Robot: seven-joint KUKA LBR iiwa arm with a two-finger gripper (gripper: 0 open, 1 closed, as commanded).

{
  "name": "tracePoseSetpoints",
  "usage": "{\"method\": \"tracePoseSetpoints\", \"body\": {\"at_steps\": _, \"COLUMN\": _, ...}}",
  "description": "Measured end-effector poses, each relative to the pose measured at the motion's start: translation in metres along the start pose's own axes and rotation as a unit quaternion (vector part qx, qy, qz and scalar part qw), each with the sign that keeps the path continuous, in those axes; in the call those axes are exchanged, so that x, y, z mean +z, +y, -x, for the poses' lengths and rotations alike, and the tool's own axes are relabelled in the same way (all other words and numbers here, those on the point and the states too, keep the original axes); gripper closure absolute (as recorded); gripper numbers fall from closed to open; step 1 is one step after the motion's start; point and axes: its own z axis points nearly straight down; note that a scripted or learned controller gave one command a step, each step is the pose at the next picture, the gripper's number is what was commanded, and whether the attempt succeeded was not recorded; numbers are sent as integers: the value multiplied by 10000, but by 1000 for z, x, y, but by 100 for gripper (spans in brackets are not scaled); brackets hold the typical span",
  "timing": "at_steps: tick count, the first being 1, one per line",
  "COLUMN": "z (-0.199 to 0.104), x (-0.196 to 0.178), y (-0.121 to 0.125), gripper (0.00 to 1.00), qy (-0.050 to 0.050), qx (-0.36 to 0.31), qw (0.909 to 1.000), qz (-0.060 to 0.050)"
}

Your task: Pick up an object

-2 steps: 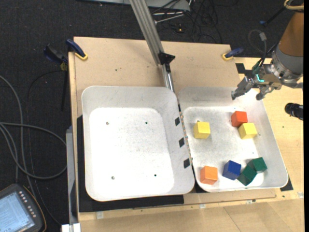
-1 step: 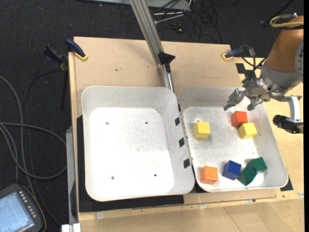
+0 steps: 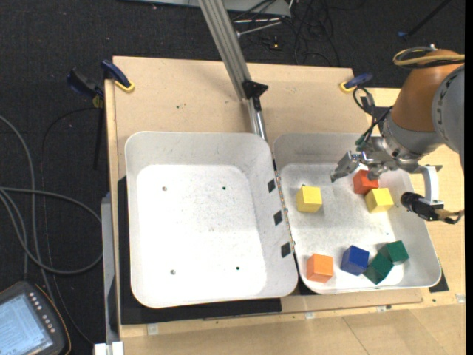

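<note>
Tool point(image 3: 360, 167) low in right bin point(image 3: 421, 272), fingers spread above red block point(image 3: 363, 183), gripping nothing. Yellow block point(image 3: 379, 199) just beside; another yellow block point(image 3: 310, 198) apart.

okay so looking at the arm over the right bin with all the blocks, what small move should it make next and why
Probably lower the claw a little straight down onto the red block. It sits right over that block in the right bin, with a yellow block touching the red one's lower right. I can't see any block between its fingers.
</note>
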Motion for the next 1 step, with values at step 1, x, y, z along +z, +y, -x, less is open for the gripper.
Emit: {"method": "tracePoseSetpoints", "body": {"at_steps": 1, "z": 1, "x": 2, "y": 5, "gripper": 0, "qy": -7, "qx": 2, "qw": 10000, "qz": 70}}
